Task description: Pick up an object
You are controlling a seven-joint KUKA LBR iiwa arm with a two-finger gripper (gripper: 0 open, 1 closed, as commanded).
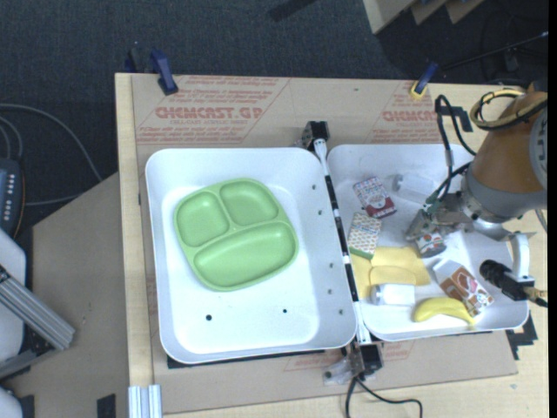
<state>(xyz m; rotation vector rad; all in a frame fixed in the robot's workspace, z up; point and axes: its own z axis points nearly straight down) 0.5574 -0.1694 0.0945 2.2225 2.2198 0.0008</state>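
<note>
Reaching down from the right, the grey arm with its orange band hangs its two-finger claw low over the right-hand shallow white bin. Whether the claw is wide or narrow I cannot tell from this angle; nothing shows clearly between its tips.

Just beneath and slightly nearer the front edge lies a small grey-and-red packet, touching or almost touching the claw, and it looks to me the likeliest target. Farther toward the front right sits a brown and red wrapped snack packet, and in front of that a yellow plastic banana along the bin's front wall. To the claw's left lie a red and white printed carton, a pale patterned sachet, a flat yellow slab and a small white tube. Well off to the left, past the divider, a light green sectioned plastic tray rests in the left white bin.

To do this step well, I judge the claw should centre over the small packet, straddle its narrow side, press down to the bin floor before closing, then lift straight up, keeping clear of the neighbouring snack packet.
</note>
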